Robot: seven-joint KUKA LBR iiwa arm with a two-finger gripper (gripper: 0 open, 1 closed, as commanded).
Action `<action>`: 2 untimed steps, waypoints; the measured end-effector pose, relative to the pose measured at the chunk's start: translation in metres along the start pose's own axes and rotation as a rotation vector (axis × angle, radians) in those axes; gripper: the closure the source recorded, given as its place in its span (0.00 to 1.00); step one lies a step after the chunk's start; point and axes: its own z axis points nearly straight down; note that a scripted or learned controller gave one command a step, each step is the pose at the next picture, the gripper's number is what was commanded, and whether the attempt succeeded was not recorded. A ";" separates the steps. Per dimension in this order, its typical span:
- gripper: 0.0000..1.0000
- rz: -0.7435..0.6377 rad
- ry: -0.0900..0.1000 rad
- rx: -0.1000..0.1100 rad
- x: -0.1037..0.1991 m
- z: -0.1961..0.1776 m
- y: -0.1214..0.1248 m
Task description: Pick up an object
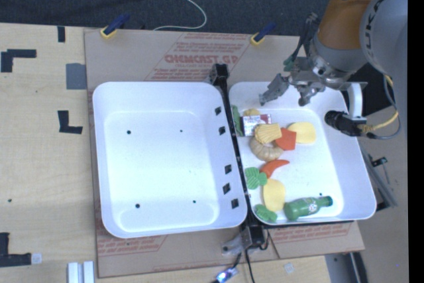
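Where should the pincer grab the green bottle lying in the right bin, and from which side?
Grip the green bottle across the middle of its body, coming straight down from above. It lies on its side near the right bin's front edge, neck pointing right, so the long flanks are exposed. The yellow piece sits close to its left end, so stay toward the middle. The pincer hangs open above the bin's back.

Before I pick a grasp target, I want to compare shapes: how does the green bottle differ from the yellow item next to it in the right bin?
The green bottle is green with a white cap and label; the yellow item is plain yellow. The bottle is long and slim, lying on its side along the bin's near edge; the yellow item is short and rounded. Both rest in the right bin, away from the pincer.
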 end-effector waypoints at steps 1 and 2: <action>0.00 -0.006 0.002 0.003 0.070 0.033 0.017; 0.00 -0.010 0.004 -0.004 0.178 0.009 0.039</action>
